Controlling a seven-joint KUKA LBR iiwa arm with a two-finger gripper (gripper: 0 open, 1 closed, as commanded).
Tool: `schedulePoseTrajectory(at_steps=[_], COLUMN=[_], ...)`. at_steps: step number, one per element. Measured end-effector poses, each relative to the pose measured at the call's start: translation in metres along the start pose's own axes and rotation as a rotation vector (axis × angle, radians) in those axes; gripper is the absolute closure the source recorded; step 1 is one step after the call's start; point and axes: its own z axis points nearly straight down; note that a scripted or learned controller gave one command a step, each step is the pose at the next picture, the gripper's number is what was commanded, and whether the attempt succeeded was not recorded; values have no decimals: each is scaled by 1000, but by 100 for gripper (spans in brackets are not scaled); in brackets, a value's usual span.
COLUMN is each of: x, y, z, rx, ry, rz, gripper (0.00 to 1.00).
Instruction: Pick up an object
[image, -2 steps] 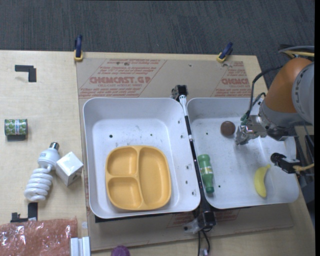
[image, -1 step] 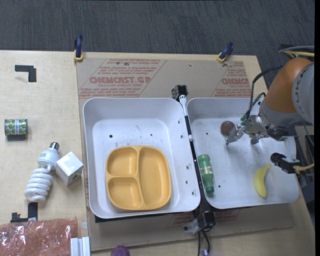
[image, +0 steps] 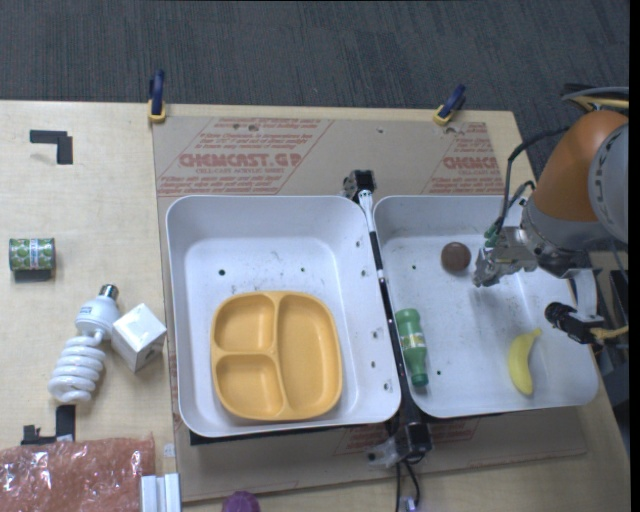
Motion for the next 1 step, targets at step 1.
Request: schedulePoseTrajectory(at_steps=[1], x=[0], y=[0], z=[0], rx=[0], ry=[0], rz=[0], gripper=[0])
